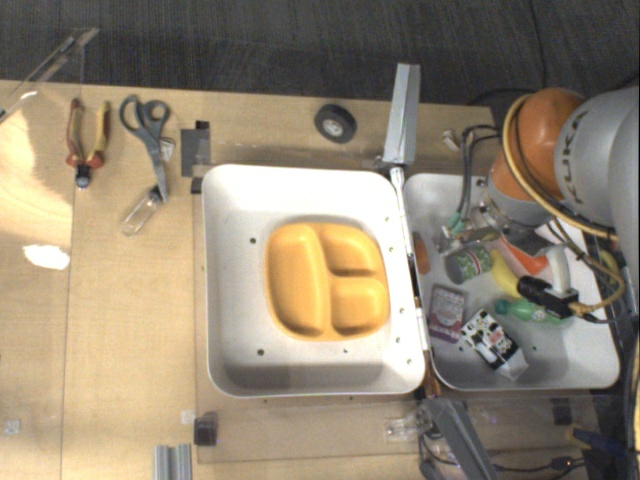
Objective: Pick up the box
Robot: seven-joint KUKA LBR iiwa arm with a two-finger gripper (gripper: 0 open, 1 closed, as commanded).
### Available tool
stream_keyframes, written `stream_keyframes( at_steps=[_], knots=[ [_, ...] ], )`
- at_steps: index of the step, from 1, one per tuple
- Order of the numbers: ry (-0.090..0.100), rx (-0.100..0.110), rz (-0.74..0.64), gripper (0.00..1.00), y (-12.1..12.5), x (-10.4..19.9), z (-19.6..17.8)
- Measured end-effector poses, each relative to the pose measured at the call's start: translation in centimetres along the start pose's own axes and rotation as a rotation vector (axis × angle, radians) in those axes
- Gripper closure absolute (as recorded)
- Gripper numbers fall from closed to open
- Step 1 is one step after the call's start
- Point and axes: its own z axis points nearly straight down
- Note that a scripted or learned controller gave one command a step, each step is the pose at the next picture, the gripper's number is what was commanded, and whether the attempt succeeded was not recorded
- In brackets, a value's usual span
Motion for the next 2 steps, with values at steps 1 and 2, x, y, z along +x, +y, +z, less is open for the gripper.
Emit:
stream_keyframes(
  at_steps=[1, 2],
  knots=[
    [-0.006, 0.002, 0.004, 0.0, -0.2, -0.4, 0.0],
    [0.014, 0.014, -0.134, 0.0, 5.3, -1.7, 0.7]
  ],
)
